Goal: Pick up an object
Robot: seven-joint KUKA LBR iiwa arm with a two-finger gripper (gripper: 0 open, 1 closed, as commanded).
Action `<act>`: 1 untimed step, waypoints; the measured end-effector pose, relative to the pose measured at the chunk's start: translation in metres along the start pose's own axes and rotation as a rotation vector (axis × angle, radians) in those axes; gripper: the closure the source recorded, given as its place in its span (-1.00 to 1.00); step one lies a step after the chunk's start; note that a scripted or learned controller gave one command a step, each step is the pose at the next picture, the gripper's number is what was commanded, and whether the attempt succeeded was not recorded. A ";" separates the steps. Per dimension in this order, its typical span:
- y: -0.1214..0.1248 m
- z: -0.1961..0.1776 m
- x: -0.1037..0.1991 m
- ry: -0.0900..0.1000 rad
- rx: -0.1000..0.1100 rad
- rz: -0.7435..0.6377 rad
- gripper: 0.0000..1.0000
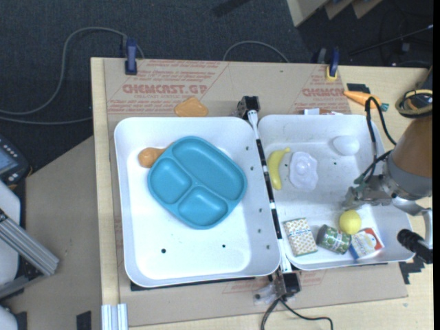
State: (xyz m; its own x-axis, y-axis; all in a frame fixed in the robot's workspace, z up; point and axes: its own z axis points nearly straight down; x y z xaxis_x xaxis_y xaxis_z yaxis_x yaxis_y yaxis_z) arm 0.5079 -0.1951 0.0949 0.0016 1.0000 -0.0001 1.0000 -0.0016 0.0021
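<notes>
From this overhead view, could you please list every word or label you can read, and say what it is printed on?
"CHEMCAST GP": red print on the brown board behind the left bin.
"CHEMCAST": the same print, partly cut off, behind the right bin.
Small box and packets in the right bin: print too small to read.

Two white bins (130,184) are sitting on a pale tan bench (103,184) covered by board bearing faded red lettering (165,88). A bright blue divided tray (197,181) is showing in the left bin, with an orange-tan lump (147,157) peeking out beside it. In the right bin a yellow banana (276,168) is lying by a translucent white object (302,170), and a yellow lemon (350,222), a green-labelled can (333,239), a small box with a green-and-tan speckled pattern (300,236) and a red, white and blue packet (366,243) are showing along the near side. Blue clamps (130,53) are gripping the board's far edge. The arm's orange band (419,150) is glowing above grey metal.
</notes>
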 end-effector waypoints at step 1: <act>0.000 0.001 0.000 0.000 0.001 0.000 -1.00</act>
State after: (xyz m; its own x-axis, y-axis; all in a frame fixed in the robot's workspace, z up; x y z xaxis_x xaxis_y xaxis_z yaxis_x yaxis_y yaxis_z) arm 0.5076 -0.1949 0.0942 0.0014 1.0000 0.0003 1.0000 -0.0014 0.0012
